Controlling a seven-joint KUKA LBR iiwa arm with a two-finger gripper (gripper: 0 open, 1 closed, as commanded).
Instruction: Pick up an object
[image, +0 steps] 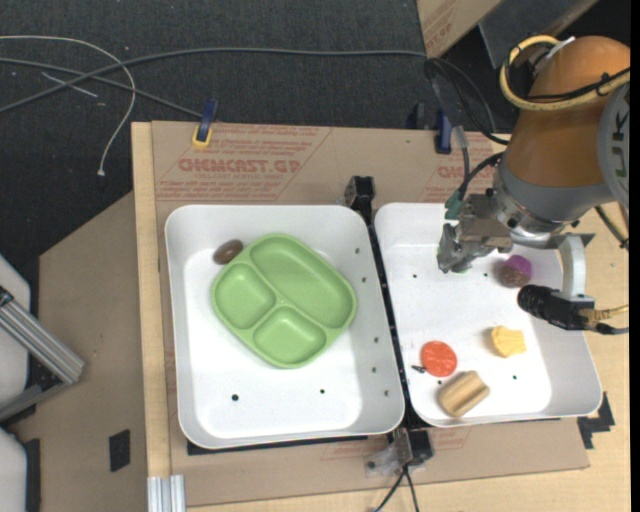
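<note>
My jaws (457, 262) hang over the upper middle of the right bin (410, 330), pointing down at bare white floor. From this angle they read as one dark grey block, so I cannot tell how wide they stand, and nothing shows between them. Above them my wrist widens into the grey body and the orange band (570, 85), coming in from the right with cables looped around it.

Just to the right of my jaws, apart from them, lies a small purple object (516, 269) near the bin's right side. Below it a black cylindrical part (548, 303) juts in from the right over the bin. Lower still sits a yellow piece (508, 341), and to its left a round red-orange object (438, 358). Just beneath that one, near the bin's front rim, rests a tan cylinder (461, 392), lying on its side at a tilt. All four are well clear of my jaws.

The left bin (200, 390) sits just beside the right one, their rims meeting at the middle. In it a green divided tray (283, 298) lies turned at an angle, with a small brown object (229, 251) touching or nearly touching its upper left edge.

Both bins rest on a cardboard sheet (260, 160) covering the surface, held by blue clamps (206, 120) at the far edge.
</note>
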